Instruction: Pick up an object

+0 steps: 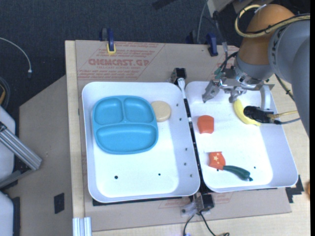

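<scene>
Lettering "CHEMCAST GP" runs in red across the tabletop (pixel 123 58) at upper centre. Gripper (pixel 221 93), fingers spread and holding nothing, hangs over the right bin (pixel 275 151), just left of a banana (pixel 242 111).

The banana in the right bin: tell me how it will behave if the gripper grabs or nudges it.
The banana looks like a smooth toy, so probably stiff, light, perhaps slippery. Its curved body lies flat, so a nudge would likely spin or slide it rather than roll it. It sits near the right bin far wall, just under the gripper, so a push might wedge it there.
</scene>
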`<action>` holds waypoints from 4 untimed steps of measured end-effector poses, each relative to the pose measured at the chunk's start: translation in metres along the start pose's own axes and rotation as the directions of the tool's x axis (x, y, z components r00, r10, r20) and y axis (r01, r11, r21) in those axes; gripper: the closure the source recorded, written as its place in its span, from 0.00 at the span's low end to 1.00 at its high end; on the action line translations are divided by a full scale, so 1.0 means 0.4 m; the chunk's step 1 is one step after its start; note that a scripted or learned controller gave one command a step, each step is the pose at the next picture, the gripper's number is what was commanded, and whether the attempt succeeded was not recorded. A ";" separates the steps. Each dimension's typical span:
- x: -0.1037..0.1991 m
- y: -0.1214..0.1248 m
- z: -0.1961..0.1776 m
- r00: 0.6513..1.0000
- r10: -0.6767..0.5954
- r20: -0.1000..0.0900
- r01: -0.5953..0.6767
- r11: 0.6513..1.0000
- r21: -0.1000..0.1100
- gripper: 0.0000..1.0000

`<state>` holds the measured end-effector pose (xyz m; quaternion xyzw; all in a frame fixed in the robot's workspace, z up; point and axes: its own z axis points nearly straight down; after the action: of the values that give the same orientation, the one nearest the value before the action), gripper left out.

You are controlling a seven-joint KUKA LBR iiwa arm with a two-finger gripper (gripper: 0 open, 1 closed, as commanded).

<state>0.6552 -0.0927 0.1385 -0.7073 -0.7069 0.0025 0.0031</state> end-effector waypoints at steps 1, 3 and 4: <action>0.002 -0.003 0.135 1.000 0.000 0.000 0.000 1.000 -0.001 0.00; -0.005 -0.011 -0.020 1.000 0.001 0.002 -0.001 1.000 -0.014 1.00; -0.017 0.011 -0.143 1.000 -0.001 0.002 0.001 1.000 -0.015 1.00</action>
<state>0.6602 -0.0997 0.1959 -0.7070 -0.7072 -0.0019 -0.0030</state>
